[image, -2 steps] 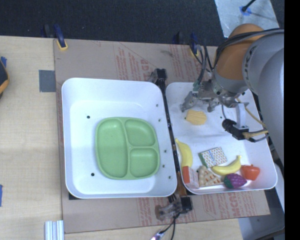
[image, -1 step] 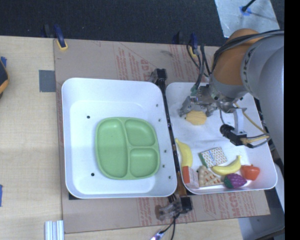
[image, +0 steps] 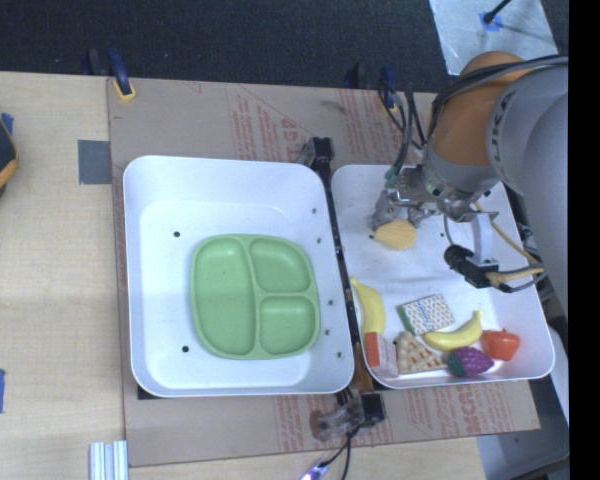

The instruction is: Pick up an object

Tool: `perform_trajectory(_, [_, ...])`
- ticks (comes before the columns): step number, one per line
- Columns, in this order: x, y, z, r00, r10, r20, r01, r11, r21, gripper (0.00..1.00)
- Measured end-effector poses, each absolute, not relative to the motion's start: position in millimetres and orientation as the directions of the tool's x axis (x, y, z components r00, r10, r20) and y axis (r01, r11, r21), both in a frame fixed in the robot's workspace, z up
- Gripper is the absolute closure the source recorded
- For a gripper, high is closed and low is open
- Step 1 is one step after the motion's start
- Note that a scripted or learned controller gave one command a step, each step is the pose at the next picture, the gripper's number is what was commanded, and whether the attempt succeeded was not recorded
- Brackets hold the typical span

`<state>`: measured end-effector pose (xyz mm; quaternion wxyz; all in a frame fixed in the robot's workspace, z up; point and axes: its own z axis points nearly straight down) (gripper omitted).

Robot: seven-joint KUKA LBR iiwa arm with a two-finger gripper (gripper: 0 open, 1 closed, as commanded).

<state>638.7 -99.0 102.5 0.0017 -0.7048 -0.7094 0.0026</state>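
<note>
Your gripper (image: 398, 208) hangs low in the right bin (image: 360, 183), its fingers hidden so I cannot tell their spread, with the yellow lemon (image: 396, 235) lying just below them, touching or nearly so.

A small pale-yellow lemon-like object (image: 396, 235) lies on its side on the floor of the right bin (image: 365, 203), just below the jaws and touching or nearly touching their tips.
</note>
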Motion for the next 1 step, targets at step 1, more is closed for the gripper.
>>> perform_trajectory(1, [653.8,-41.2,192.8,-0.005,1.0,0.001,1.0,0.005,-0.001,1.0])
